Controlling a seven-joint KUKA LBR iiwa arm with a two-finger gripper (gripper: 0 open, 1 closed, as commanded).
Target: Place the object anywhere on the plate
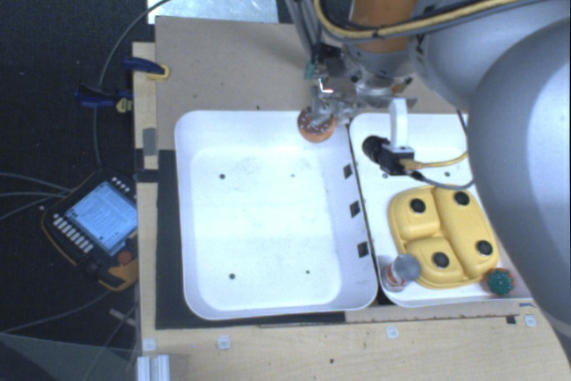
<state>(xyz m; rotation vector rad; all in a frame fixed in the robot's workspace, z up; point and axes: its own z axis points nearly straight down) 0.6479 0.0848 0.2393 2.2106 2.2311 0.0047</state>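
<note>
Well off the left bin (259, 219), beyond its left wall and off the surface (223, 67), lies a handheld control unit (94, 223) with a lit screen, parked clear of the arm's reach. The left bin's floor is bare apart from a few dark specks.

At the left bin's far right corner, right on the rim, sits a small round brown object (315, 128), which I take to be the task's thing. The jaws hang directly over it, touching or nearly so, at the end of the grey arm (500, 58). I cannot tell whether they are open, closed, or gripping the object. That they sit right above it suggests a pick or a carry is in hand, not a release.

Just beyond the left bin's right wall is the right bin (439, 138). In it a broad yellow moulded piece (442, 236) with dark dots lies flat. It is the likeliest stand-in for a plate, though nothing here plainly is one. A small grey-and-red thing (399, 270) touches its near left edge and a green thing (500, 282) sits at its near right. The brown object is well apart from the yellow piece, so placing is not yet done.
</note>
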